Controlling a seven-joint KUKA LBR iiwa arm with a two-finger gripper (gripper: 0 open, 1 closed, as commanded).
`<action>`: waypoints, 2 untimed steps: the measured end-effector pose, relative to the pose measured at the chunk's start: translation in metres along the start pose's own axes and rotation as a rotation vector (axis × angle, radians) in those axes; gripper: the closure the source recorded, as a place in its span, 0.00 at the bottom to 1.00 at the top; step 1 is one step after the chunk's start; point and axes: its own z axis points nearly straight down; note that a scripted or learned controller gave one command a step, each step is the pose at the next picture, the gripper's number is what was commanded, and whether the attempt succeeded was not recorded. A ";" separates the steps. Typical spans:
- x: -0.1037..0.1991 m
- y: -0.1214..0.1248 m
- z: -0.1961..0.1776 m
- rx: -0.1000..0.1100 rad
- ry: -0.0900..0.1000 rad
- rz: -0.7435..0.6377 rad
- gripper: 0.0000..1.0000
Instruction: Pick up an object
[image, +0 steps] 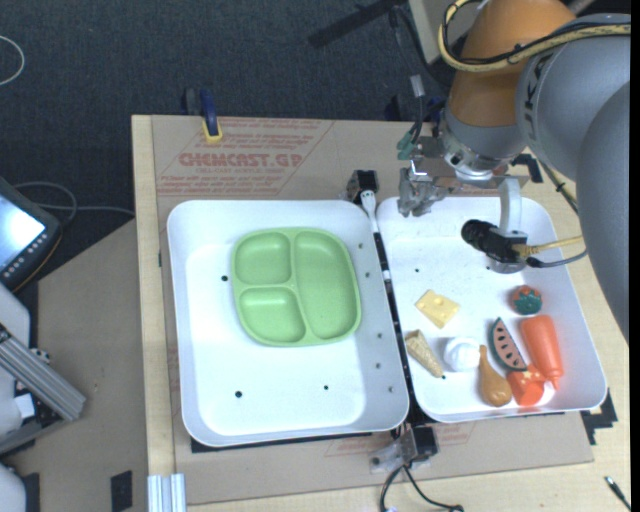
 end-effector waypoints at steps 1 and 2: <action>-0.005 0.000 -0.021 -0.005 0.000 0.000 1.00; -0.002 -0.009 -0.016 0.003 0.001 0.000 1.00</action>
